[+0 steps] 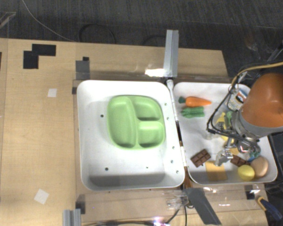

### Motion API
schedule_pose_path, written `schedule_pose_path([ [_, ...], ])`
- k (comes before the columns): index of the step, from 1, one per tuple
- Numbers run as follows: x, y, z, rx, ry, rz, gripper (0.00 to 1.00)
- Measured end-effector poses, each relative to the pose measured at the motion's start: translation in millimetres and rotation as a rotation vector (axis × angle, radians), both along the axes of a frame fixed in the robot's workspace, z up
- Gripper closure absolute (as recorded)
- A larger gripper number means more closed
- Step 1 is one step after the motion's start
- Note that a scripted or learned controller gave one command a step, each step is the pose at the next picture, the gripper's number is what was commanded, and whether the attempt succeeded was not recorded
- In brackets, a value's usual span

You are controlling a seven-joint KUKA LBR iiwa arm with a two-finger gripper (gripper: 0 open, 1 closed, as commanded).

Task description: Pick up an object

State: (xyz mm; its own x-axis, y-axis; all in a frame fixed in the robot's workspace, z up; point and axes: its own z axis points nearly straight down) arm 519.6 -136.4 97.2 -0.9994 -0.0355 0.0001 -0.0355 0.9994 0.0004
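The right bin holds several toy foods. An orange carrot and a green vegetable lie at its far left. A brown chocolate bar sits near the front left, with a tan block beside it. A yellow lemon, a brown potato-like piece and a small brown piece crowd the front right corner. My gripper hangs low over the bin between the chocolate bar and the small brown piece. The arm's orange band covers the bin's right side.
The left bin carries a green divided tray. A grey metal post stands behind the seam between the bins. Black cables loop off the wrist over the right bin. The wooden bench stretches to the left.
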Motion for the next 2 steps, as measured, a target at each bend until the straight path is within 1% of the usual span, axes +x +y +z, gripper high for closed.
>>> schedule_pose_path([
  [1,-19.4,-23.9,-5.9,-0.008,-0.020,0.256,0.00],
  [2,-20.2,-21.2,-5.8,-0.009,-0.019,0.213,0.00],
])
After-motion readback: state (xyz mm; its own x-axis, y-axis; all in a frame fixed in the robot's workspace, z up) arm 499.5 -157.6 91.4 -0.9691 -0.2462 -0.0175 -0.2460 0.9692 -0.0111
